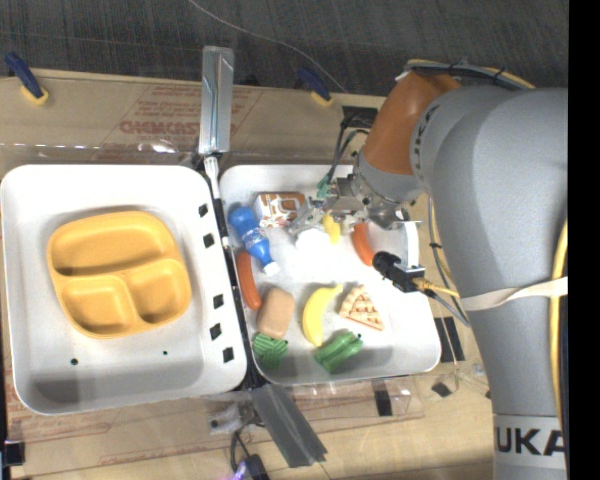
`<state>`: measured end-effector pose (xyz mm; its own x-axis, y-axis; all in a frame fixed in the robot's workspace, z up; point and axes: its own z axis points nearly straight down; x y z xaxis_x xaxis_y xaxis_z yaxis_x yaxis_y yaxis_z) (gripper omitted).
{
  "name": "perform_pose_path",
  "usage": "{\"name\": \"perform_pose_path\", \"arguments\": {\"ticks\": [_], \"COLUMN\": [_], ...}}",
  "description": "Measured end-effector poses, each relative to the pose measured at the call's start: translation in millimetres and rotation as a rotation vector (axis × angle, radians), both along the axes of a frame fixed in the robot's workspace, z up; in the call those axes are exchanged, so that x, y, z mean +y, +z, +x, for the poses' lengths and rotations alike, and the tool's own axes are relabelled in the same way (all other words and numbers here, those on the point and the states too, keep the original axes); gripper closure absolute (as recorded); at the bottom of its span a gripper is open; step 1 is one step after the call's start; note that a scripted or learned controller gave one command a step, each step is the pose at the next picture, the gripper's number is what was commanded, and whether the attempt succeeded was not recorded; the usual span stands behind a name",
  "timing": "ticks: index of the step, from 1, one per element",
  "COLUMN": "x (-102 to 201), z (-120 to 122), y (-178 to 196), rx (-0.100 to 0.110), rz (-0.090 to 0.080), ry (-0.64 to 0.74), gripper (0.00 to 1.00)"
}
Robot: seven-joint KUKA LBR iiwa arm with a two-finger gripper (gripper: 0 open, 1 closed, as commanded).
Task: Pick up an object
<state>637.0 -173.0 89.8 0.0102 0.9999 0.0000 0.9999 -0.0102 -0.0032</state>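
My gripper (323,218) hangs low over the back of the right bin (416,318), under the orange wrist band. A small yellow piece (332,231) lies right at its tip, and I cannot tell whether it is touched. Just left of the gripper lies a small brown and white packet (280,206), and to its right an orange sausage (363,245). Further left a blue bottle (251,234) lies next to a red sausage (246,281). Toward the front are a tan bread piece (275,312), a banana (317,314) and a pizza slice (361,310).
Two green vegetables (271,348) (338,350) lie at the right bin's front wall. The left bin (40,378) holds a yellow compartment plate (118,271). A metal divider (216,98) stands between the bins at the back. The grey arm covers the right side.
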Motion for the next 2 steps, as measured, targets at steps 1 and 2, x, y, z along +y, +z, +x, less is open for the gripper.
{"name": "perform_pose_path", "arguments": {"ticks": [1,2], "x": [1,48], "z": [1,2], "y": [8,138], "rx": [0.001,-0.012], "rz": [0.0,-0.001], "ry": [0.005,0.013], "gripper": [1.0,1.0]}}
